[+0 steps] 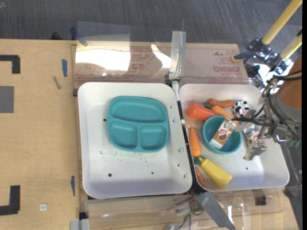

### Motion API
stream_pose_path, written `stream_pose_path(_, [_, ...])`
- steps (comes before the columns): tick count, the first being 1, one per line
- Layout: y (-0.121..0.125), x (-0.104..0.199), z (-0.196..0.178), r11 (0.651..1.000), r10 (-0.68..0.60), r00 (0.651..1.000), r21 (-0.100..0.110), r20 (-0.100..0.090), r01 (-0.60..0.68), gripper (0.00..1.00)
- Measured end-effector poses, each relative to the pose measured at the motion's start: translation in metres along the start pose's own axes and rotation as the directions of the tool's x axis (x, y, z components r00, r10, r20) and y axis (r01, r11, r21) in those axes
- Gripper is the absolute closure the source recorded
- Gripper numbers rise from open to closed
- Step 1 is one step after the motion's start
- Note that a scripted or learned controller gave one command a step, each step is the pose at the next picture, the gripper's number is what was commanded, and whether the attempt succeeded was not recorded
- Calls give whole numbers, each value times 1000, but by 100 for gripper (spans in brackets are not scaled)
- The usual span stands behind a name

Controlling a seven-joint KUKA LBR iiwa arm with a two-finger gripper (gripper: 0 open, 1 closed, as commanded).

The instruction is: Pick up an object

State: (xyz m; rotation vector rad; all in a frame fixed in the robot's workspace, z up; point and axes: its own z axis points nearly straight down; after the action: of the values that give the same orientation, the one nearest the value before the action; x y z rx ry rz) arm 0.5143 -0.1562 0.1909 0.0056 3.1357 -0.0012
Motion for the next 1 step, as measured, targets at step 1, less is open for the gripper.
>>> stream_pose_path(1, [7,-55,54,998,62,998,1,3,-62,0])
